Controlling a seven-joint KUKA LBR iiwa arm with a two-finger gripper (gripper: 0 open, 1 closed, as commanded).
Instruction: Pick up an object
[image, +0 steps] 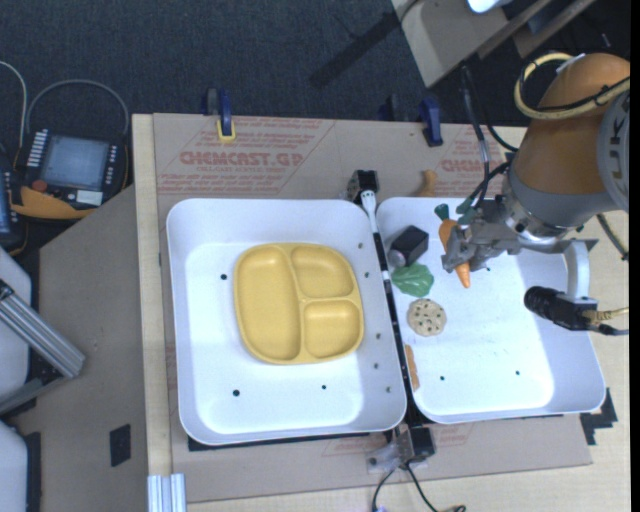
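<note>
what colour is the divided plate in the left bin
Yellow; the divided plate shows plainly in the camera view.

The arm (575, 120) reaches in from the right edge of the camera view, its orange band rounded and bulky at the upper right, with the grey wrist section just below it. From the wrist the claw (462, 262) extends leftward and down at a slant (dark cables loop along the arm's upper side), and its metal body looks compact and tilted.
</note>
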